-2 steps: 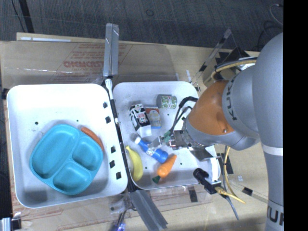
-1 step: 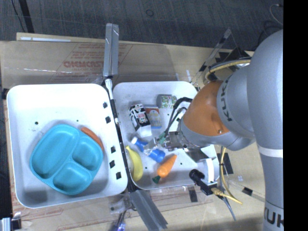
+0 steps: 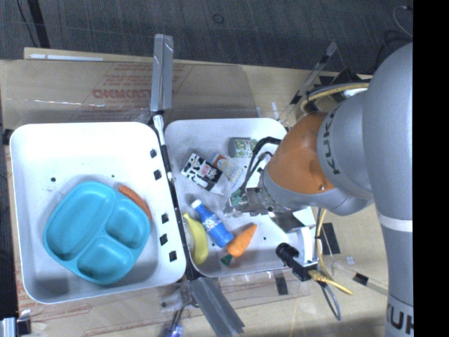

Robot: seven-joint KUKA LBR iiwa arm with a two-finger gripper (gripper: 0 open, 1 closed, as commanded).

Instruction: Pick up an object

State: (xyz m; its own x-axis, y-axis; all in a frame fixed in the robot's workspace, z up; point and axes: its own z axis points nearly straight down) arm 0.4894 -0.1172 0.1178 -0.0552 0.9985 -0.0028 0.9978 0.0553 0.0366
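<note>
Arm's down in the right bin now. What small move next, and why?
Probably a short straight lift to check the grasp. The gripper sits low among the clutter, beside the blue bottle and carrot, and the wrist hides whether anything is caught.

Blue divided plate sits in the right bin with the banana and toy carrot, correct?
Not quite. The camera view shows the blue divided plate in the left bin, apart from the others. The banana and toy carrot do lie in the right bin.
</note>
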